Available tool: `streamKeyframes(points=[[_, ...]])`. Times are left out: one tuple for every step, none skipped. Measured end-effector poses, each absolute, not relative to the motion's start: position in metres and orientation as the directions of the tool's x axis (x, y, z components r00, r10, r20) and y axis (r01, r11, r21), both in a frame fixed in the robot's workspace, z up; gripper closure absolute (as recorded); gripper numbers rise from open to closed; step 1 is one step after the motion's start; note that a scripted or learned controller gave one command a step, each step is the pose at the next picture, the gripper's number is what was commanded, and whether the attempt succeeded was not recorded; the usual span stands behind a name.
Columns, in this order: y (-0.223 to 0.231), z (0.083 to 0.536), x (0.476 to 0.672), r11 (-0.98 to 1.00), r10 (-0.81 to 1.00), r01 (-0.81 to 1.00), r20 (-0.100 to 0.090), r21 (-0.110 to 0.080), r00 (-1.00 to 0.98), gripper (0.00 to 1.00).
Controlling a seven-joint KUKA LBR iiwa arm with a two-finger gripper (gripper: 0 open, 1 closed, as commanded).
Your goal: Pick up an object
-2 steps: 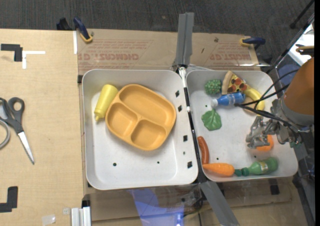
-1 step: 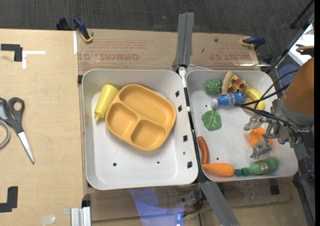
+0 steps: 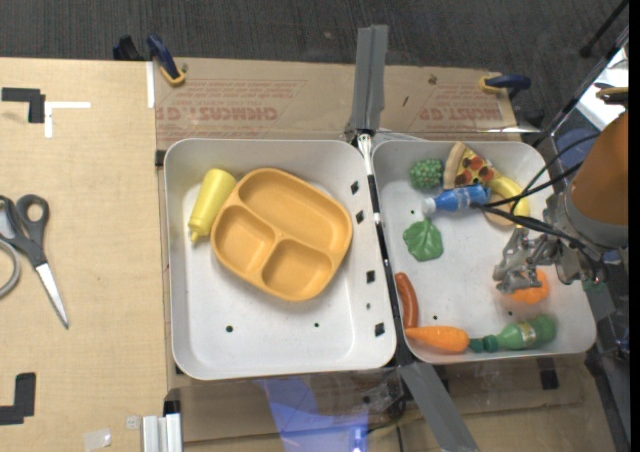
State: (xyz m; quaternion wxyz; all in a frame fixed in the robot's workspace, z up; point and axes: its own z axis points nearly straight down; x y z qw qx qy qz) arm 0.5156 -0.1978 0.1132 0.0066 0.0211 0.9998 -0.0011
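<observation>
I see the gripper [image 3: 520,275] low in the right bin [image 3: 455,240], directly over a small orange object [image 3: 530,292], possibly toy fruit. I cannot tell from here whether it is pinching the object. A green toy bottle [image 3: 520,335] and a toy carrot [image 3: 437,339] lie just beside, near the front wall.

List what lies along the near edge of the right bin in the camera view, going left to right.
Red toy sausage → orange toy carrot → green toy bottle. The sausage's lower end and the carrot's left end sit close together.
</observation>
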Motion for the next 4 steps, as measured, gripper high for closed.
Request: streamKeyframes(points=[[-0.198, 0.113, 0.516, 0.999, 0.043, 0.043, -0.014, -0.002, -0.999, 0.0], [-0.217, 0.094, 0.512, 0.999, 0.033, 0.033, -0.008, -0.002, -0.999, 0.0], [-0.219, 0.098, 0.503, 0.999, 0.034, 0.034, -0.021, -0.003, -0.999, 0.0], [-0.221, 0.096, 0.508, 0.999, 0.035, 0.035, -0.013, -0.002, -0.999, 0.0]])
